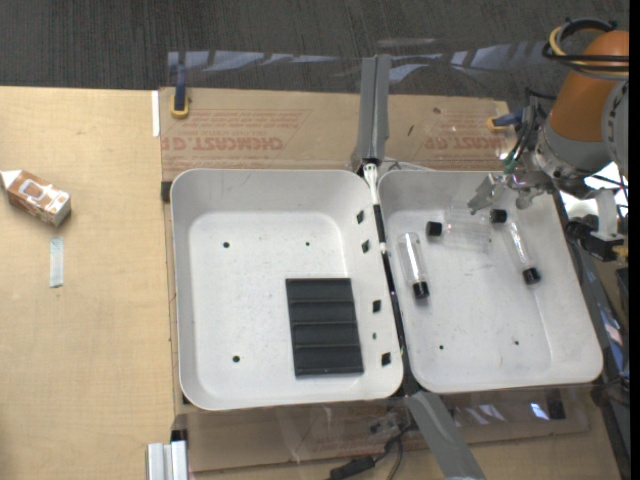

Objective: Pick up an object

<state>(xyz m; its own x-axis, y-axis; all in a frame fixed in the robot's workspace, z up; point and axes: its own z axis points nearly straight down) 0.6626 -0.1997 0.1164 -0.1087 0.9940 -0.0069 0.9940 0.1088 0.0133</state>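
In the left bin (200, 268) a black ridged rectangular block (324, 326) lies flat near the front. The right bin (560, 358) holds a clear tube with a black cap (413, 264) at its left and a second clear tube with a black cap (522, 255) at its right. A small black piece (433, 229) lies near the back, and another (497, 215) sits just under the arm's tip. My gripper (512, 180) hangs over the right bin's back right part, close above that second black piece.
The arm's orange band (582, 108) and cables stand at the upper right. A metal divider (373, 108) runs between the bins at the back. Brown cardboard (260, 133) lies behind them. A small orange-and-white box (38, 198) and a pale strip (56, 264) rest on the wooden bench at left.
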